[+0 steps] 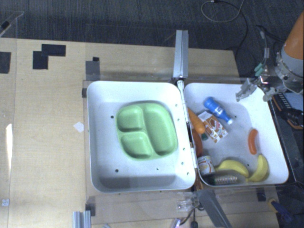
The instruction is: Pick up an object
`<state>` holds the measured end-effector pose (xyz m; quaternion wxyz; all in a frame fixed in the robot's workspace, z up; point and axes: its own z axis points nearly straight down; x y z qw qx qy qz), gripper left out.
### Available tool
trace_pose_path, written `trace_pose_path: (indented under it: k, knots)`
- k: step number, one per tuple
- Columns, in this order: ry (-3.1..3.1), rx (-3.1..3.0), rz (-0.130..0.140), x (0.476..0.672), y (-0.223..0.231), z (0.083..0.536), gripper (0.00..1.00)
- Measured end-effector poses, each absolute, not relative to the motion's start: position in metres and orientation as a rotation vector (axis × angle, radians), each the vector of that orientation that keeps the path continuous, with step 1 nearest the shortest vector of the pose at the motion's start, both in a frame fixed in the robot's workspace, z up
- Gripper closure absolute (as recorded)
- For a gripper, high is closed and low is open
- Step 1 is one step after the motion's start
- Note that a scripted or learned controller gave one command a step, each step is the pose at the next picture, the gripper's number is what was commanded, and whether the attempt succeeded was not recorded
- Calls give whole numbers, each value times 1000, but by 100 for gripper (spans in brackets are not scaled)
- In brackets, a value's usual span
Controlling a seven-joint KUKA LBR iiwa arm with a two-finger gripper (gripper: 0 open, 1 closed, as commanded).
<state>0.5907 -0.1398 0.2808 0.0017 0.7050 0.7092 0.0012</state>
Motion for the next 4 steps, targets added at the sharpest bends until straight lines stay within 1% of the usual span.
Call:
trace_pose_path:
  k: [1,2,3,4]
  knots:
    - [2521,1868,4,631,-138,145,0]
    - [2547,1822,9,625,-111,89,0]
    - [2545,1819,18,627,-109,101,100]
    - [2301,2132,6,644,-75,197,100]
